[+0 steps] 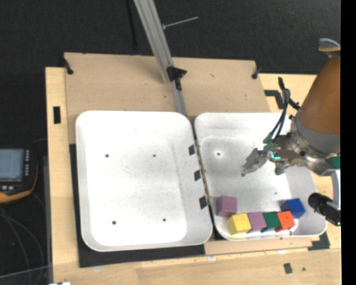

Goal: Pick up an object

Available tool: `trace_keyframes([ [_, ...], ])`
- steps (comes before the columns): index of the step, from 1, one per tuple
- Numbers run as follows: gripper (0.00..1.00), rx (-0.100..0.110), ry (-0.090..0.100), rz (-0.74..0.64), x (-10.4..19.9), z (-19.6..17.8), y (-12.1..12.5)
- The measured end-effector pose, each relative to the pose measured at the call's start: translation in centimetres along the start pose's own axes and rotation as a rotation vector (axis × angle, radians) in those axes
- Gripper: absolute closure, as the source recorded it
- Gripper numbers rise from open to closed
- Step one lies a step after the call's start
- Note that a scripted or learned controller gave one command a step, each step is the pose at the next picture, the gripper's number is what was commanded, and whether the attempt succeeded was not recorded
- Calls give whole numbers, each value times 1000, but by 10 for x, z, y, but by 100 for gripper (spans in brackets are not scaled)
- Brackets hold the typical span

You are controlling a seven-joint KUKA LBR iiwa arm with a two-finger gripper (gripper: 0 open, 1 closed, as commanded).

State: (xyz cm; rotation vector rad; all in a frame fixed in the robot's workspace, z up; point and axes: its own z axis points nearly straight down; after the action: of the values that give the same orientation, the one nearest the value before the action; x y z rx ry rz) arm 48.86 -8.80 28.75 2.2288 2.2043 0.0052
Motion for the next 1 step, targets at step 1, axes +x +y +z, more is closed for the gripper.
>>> trace_keyframes([
  [1,0,13,5,-19,111,89,39],
])
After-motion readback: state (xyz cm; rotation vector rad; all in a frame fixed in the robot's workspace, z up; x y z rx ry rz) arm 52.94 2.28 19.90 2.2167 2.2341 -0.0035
